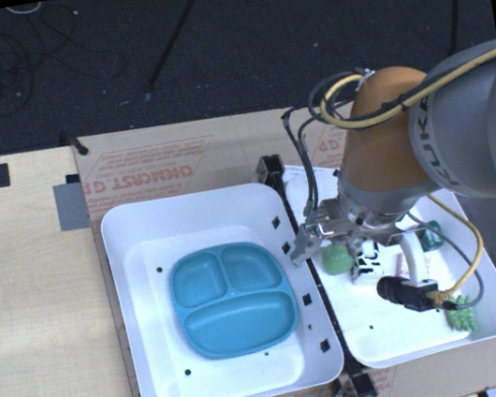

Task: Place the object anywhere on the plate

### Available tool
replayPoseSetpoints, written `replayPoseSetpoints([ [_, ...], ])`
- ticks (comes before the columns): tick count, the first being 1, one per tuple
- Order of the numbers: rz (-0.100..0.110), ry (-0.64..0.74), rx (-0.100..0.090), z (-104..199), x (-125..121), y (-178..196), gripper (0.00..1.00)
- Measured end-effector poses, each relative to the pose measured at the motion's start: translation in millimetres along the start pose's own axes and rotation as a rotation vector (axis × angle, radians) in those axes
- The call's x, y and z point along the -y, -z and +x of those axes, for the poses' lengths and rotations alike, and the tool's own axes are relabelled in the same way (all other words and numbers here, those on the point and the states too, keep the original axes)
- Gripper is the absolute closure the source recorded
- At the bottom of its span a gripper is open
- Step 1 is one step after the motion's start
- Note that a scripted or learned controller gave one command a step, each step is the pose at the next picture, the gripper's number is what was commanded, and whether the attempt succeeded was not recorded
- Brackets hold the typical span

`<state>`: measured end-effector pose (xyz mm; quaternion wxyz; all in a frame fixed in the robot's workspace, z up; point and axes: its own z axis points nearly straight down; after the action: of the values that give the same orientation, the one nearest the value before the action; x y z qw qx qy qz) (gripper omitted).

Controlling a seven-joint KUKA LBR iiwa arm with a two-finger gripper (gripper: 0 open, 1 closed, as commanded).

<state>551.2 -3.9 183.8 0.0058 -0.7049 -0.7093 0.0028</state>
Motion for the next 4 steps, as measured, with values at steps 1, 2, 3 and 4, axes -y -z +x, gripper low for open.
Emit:
replayPoseSetpoints([
  [1,-0.005,-0.01,0.003,-6.4,-2.5,12.7,1.0],
  [2,-0.006,0.0,0.002,78.7,12.0,2.2,1.0],
  [3,-0.016,0.007,-0.001,190.8,31.2,85.9,1.0],
  [4,-0.008,-0.003,0.005,184.0,31.1,80.7,0.0],
])
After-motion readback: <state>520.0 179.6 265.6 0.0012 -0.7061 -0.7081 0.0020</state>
